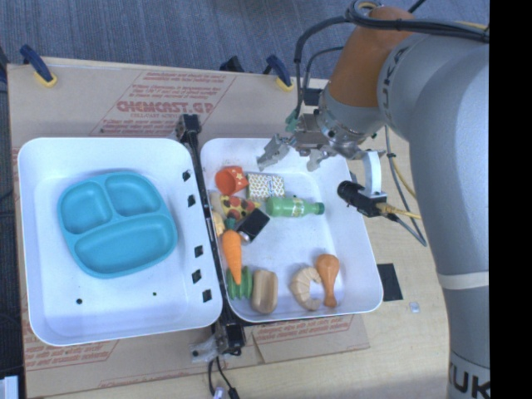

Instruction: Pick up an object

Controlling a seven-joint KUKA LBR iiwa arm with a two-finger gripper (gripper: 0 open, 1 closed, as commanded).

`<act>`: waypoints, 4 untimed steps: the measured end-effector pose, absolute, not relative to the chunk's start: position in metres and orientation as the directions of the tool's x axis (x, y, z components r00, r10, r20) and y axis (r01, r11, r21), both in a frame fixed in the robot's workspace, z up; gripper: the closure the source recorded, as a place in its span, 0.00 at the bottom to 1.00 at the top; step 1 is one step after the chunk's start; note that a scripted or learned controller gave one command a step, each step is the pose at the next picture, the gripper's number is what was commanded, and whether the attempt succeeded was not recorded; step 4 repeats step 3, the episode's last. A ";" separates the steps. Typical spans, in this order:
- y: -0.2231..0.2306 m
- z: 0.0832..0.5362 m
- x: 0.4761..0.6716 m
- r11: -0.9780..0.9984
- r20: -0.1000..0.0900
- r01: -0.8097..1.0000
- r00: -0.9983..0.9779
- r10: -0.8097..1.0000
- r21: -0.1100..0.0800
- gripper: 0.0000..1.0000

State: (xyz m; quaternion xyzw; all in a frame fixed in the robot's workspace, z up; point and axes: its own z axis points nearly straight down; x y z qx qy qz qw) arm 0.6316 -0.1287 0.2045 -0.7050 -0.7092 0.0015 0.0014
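Observation:
My gripper (293,155) hangs over the back of the right bin (353,231), fingers spread open with nothing between them. Just below it lie a checkered block (264,185), a red toy vegetable (231,178) and a green bottle (293,209) on its side. A black piece (253,223) rests beside small mixed toys by the left wall. Toward the front sit a carrot (232,256), a bread roll (264,291), a croissant (305,287) and a chicken drumstick (329,277).
The left bin (41,306) holds a blue divided plate (116,221). A black divider strip (199,223) runs between the bins. The arm's grey body and cables fill the right side above the bench. Blue clamps (37,65) hold the cardboard base.

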 end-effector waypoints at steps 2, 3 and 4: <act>-0.112 0.110 0.628 0.240 -0.012 0.971 -0.239 0.971 0.010 1.00; -0.063 0.233 0.593 0.423 0.000 0.906 -0.423 0.906 -0.001 1.00; -0.063 0.233 0.593 0.423 0.000 0.906 -0.423 0.906 -0.001 1.00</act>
